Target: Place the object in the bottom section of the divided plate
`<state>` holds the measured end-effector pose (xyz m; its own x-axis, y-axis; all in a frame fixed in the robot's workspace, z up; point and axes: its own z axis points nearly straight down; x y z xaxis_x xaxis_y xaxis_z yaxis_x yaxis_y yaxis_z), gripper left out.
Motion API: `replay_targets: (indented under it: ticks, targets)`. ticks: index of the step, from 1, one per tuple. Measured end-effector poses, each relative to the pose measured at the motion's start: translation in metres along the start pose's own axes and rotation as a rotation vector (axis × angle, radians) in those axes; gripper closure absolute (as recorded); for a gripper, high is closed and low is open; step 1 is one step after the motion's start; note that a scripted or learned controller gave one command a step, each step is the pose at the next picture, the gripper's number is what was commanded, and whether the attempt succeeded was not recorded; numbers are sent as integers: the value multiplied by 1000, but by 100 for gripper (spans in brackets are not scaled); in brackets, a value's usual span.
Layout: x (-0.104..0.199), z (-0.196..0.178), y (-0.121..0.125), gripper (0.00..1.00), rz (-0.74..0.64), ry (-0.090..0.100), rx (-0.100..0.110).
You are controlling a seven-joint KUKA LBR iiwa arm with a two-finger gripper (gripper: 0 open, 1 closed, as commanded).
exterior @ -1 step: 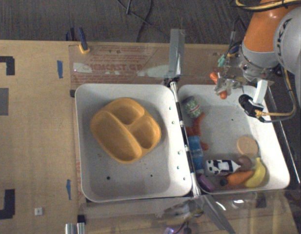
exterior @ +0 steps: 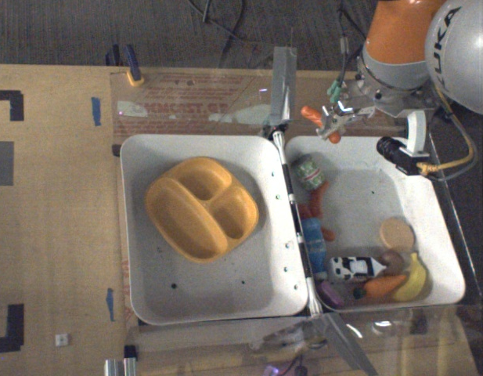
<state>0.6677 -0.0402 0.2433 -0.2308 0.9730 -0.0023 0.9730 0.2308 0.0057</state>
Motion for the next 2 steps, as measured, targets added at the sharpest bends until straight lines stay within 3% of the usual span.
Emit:
replay_targets:
  ticks: [1, 2]
  targets:
    - [97, 58, -77, 100, -100, 3, 5]
    - [142, 42, -5, 100, -206, 2, 2]
